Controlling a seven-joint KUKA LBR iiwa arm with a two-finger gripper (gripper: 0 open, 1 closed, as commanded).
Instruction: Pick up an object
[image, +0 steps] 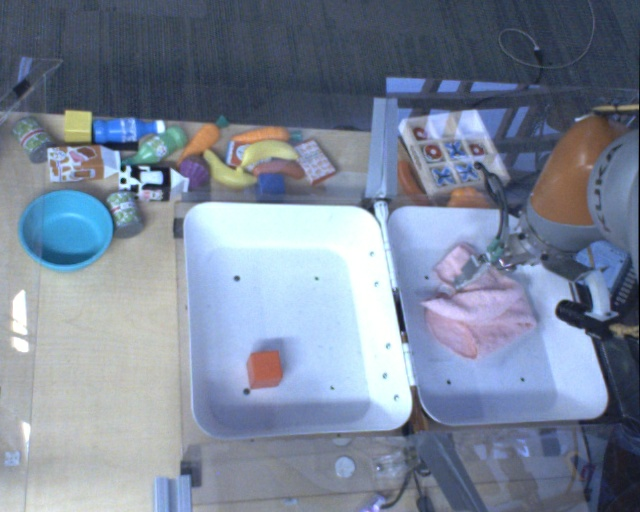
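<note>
A crumpled pink cloth (480, 312) lies in the middle of the right bin (520, 395). My gripper (464, 280) is low over the cloth's upper left part, with its tip on or just above the fabric. The grey arm with its orange band (565, 185) reaches in from the right above the bin. A small orange cube (265, 368) rests in the lower left part of the left bin (300, 240), far from the gripper.
Toy food, boxes and a bottle (200, 155) line the bench behind the left bin. A blue bowl (66, 229) sits at the far left. A game board (450, 150) lies behind the right bin.
</note>
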